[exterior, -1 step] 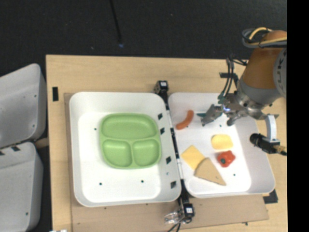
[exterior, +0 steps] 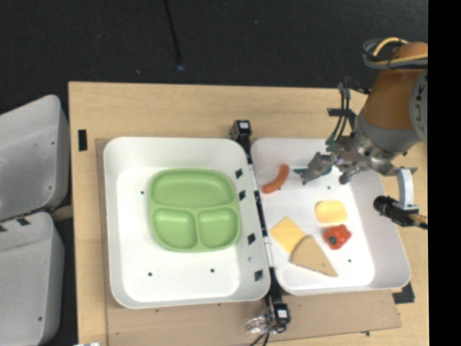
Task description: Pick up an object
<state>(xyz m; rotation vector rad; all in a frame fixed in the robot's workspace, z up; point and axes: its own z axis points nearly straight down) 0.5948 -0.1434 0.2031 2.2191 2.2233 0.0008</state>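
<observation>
Overhead, tool open above right bin

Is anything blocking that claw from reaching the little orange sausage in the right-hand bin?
Nothing visible does. The gripper hangs over the right bin, and bare white floor separates it from the sausage. The cheese pieces and other food lie nearer the camera, off that path.
</observation>
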